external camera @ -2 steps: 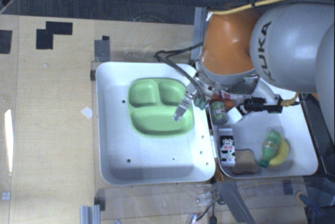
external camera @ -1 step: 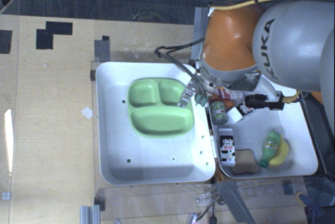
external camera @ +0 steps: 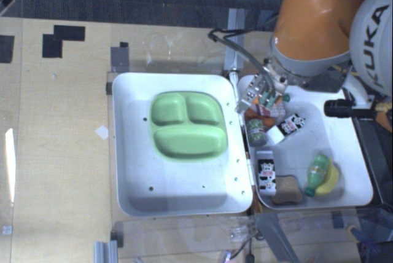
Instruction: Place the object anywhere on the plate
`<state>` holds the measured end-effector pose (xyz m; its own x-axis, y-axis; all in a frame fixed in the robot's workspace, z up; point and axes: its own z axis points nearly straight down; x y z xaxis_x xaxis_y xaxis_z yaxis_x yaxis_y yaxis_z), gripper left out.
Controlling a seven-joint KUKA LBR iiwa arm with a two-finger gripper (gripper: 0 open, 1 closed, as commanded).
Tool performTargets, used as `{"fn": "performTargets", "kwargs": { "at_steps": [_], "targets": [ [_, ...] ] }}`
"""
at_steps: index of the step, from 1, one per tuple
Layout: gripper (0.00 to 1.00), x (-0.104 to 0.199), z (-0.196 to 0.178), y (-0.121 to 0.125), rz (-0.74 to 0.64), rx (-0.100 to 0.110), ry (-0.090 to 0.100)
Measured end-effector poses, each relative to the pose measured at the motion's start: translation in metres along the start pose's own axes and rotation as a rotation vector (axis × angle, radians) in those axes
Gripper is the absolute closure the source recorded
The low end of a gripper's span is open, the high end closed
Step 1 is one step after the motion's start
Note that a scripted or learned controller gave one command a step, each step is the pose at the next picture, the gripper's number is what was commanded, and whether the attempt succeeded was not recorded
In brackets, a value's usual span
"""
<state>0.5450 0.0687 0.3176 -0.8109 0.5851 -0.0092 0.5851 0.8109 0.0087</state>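
Where the right bin meets the surface's near edge, a brown sponge, a cow-patterned carton, and a green bottle on a banana lie. Beyond, the green plate sits mid left bin. Farther still, the hand hangs over cluttered packets; whether it grips anything, I cannot tell.

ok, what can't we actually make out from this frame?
- Gripper, camera view: small and tangled with cables, over clutter by the right white bin's left wall; grasp unreadable.
- Red item under it: partly covered, identity unclear.
- Small green bottle overlaps the yellow banana.
- Green sectioned plastic plate: fully visible.
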Motion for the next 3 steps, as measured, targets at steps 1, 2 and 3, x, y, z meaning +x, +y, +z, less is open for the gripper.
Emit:
{"fn": "performTargets", "kwargs": {
  "at_steps": [1,2,3],
  "targets": [
    [1.0,0.077,0.107,0.036,0.256,0.006,0.006],
    [1.0,0.057,-0.007,0.048,0.377,0.002,0.003],
    [1.0,0.07,0.001,0.003,0.422,0.005,0.004]
  ]
}}
